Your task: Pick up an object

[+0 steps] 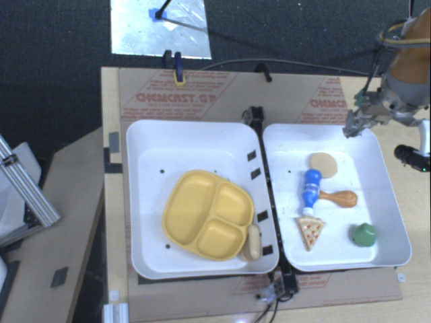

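Note:
The right bin (386,180) holds a blue and white bottle (310,190), a tan round cookie (323,164), a brown drumstick (338,198), a pizza slice (310,233) and a green round object (364,235). The gripper (353,128) hangs over the bin's far right corner, above and to the right of the cookie. Nothing shows between its fingers.
The left bin (145,180) holds a yellow divided plate (207,214) with a beige bread roll (252,241) at its right edge. A black divider (264,180) with clips runs between the bins. A metal frame (27,187) stands at the far left.

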Robot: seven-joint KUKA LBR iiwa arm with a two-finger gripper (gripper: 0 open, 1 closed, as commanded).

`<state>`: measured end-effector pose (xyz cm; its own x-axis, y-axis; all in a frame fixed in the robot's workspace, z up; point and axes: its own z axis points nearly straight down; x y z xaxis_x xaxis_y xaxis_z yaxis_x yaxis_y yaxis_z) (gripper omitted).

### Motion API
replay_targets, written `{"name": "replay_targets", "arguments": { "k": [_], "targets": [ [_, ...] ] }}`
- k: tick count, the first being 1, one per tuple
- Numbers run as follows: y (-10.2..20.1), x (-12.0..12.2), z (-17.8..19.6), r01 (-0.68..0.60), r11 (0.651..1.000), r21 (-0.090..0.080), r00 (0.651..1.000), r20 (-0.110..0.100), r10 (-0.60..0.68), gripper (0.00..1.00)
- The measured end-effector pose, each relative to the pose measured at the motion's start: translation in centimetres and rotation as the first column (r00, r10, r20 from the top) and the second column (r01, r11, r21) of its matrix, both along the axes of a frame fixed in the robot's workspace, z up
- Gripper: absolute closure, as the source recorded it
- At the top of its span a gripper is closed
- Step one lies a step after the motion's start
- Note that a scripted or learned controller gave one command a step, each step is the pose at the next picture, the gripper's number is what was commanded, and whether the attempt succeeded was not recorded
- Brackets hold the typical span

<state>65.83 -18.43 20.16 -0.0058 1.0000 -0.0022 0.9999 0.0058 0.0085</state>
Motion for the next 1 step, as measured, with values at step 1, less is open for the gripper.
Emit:
{"name": "replay_targets", "arguments": {
  "k": [1],
  "targets": [
    [1.0, 0.47, 5.53, -0.001, 1.0, 0.001, 1.0, -0.001, 0.001, 1.0]
  ]
}}
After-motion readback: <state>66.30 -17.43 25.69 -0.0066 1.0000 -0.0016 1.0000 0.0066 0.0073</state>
